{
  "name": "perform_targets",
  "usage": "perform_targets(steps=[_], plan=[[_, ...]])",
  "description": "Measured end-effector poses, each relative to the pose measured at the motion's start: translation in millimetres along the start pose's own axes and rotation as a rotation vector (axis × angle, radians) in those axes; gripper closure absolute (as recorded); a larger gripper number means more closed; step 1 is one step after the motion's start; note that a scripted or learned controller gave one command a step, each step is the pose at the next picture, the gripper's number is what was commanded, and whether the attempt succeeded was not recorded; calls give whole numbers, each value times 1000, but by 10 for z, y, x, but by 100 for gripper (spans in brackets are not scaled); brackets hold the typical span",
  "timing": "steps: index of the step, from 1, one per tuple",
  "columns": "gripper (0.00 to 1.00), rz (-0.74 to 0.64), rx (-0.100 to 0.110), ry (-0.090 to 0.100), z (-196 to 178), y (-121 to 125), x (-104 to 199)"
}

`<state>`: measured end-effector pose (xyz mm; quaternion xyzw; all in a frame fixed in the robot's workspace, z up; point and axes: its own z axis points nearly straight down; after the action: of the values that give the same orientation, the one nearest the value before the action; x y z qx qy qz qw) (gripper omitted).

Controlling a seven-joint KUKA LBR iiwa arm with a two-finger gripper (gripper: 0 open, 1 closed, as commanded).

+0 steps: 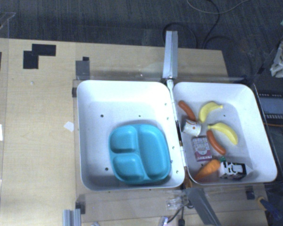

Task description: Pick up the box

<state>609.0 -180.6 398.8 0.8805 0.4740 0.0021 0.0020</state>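
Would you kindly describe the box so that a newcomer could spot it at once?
Look in the right bin, at its middle. The box lies flat there, beside a sausage and above the carrot. It is the one flat, purplish rectangle among rounded food shapes.

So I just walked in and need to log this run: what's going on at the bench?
Nothing is being handled at this moment. The left bin holds a blue divided tray. The right bin holds the small items: two bananas, two sausages, a carrot, a small purple box lying flat mid-bin, and a black-and-white carton at the near edge. The box has not been picked up yet.
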Motion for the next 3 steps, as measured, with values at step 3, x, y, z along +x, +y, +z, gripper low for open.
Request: perform_targets(steps=[3], plan=[[100, -27, -16, 2, -352, 17, 56]])
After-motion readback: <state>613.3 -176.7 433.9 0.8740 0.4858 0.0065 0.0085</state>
